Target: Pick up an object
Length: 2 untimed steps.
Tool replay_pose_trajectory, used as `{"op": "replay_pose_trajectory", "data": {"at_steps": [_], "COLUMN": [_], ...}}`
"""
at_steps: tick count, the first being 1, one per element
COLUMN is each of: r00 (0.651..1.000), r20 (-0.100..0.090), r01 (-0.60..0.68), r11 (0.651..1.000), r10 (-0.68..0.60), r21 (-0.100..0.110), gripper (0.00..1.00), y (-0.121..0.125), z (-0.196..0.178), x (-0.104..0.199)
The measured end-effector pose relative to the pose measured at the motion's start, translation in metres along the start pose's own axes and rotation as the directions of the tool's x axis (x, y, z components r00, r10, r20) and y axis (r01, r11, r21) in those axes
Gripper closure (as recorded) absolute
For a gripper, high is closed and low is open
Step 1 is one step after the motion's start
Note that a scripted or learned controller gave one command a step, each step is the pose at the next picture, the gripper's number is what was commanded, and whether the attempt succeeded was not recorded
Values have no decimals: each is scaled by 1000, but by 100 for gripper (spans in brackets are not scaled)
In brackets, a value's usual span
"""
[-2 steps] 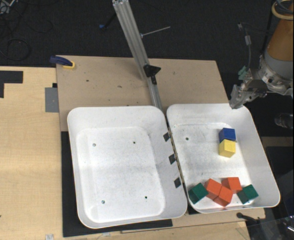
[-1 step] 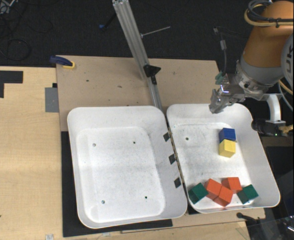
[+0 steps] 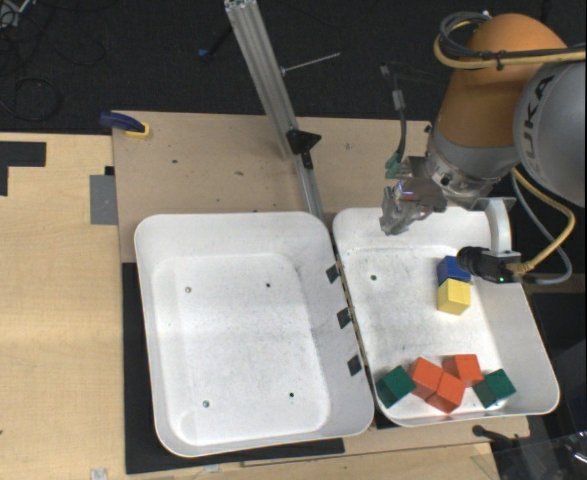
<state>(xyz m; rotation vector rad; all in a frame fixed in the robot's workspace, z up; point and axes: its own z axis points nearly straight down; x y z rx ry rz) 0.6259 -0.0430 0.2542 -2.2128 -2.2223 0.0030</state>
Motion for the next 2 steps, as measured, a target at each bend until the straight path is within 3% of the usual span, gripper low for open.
{"op": "replay_pose_trajectory", "data": {"at_steps": [2], "r00": [1000], "r20": [1], "r01": [0], "r11": [1000], "r10": [0], "r21": [-3], "gripper": [100], "y": [7], "z": [4], "x": [100]}}
